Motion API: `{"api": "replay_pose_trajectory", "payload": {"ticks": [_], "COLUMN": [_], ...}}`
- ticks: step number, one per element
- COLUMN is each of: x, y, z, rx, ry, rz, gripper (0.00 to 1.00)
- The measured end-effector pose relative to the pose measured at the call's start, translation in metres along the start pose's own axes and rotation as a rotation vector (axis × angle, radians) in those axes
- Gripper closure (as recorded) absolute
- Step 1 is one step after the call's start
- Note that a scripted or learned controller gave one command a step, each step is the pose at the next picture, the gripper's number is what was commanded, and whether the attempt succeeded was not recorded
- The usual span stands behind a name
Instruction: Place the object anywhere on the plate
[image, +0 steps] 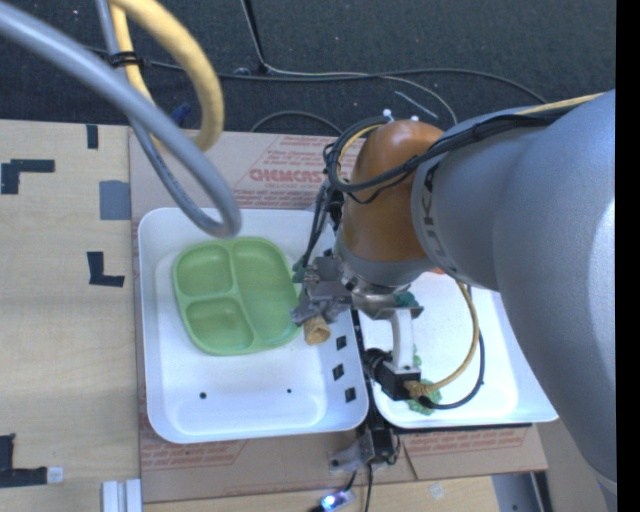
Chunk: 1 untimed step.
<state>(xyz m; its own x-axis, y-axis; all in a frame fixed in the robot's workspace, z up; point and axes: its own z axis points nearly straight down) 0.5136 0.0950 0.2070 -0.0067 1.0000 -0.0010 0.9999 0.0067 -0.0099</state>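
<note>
One small tan object sits at the gripper, grip impossible to tell, just beside the green plate at its four o'clock, so the carry seems nearly done and next comes a short move toward nine o'clock.

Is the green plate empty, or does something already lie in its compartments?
Empty, as far as visible: the green plate shows three bare compartments. A small tan object sits just off its right edge, under the gripper.

bench: tan boards | floor: dark carpet | black cables trailing across it

Right bin mostly hidden by arm; gripper perhaps obscured.
</note>
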Motion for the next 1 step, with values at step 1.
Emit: {"api": "replay_pose_trajectory", "payload": {"ticks": [1], "x": [-0.0027], "y": [0.0004], "z": [-0.0006], "rx": [-0.001], "ry": [-0.001], "rz": [0.004], "gripper": [0.00]}}
